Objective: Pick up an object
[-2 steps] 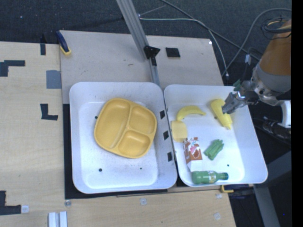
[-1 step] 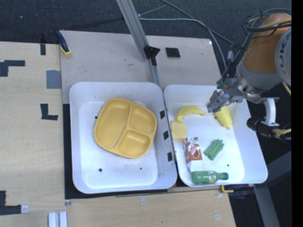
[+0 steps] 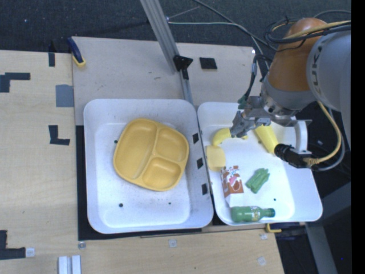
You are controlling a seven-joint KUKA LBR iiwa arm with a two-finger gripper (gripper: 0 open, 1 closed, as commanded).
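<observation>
My gripper (image 3: 241,128) hangs low over the back of the right bin (image 3: 302,201), its tip just right of a yellow banana (image 3: 221,136) and possibly touching it. A yellow corn-like piece (image 3: 266,137) lies just to the gripper's right. In front of the banana sits a pale yellow block (image 3: 215,157). Further forward lie a red and white packet (image 3: 231,181), a green pepper-like piece (image 3: 258,180) and a green bottle (image 3: 252,213) on its side near the front wall.
The left bin (image 3: 97,153) holds a yellow divided plate (image 3: 151,153). A grey pole (image 3: 162,24) slants up from the back between the bins. Cables and a black connector (image 3: 291,154) hang off the wrist over the right bin.
</observation>
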